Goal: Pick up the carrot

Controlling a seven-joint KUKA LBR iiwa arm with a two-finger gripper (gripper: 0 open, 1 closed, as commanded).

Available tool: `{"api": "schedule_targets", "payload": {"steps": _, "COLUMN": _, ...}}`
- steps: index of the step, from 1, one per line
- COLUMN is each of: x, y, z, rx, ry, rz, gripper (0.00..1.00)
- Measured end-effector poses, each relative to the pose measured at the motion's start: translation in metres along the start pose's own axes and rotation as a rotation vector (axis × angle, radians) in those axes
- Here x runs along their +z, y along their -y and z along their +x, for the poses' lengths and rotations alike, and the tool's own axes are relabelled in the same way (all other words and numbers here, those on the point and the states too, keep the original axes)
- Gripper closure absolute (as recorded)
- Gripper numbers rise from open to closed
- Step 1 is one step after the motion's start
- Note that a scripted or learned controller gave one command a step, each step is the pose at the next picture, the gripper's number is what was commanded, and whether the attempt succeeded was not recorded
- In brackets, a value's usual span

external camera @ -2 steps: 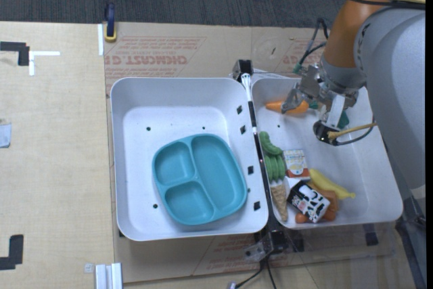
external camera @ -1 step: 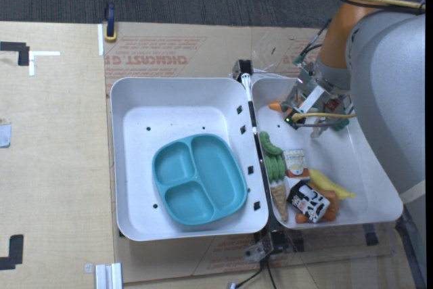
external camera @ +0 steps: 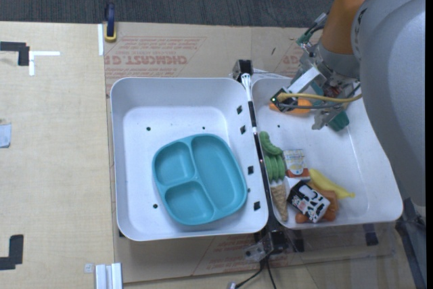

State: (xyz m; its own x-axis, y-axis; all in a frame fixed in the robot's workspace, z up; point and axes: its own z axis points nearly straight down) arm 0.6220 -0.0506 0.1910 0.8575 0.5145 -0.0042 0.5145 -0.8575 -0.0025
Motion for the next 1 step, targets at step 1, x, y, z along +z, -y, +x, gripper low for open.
{"api": "schedule_targets", "payload": {"steps": 1, "x": 0.1002, "y": -0.0364, "z": -0.0317, "rx": 0.002, "ry": 0.001, "rz": 0.002, "gripper": 0.0}}
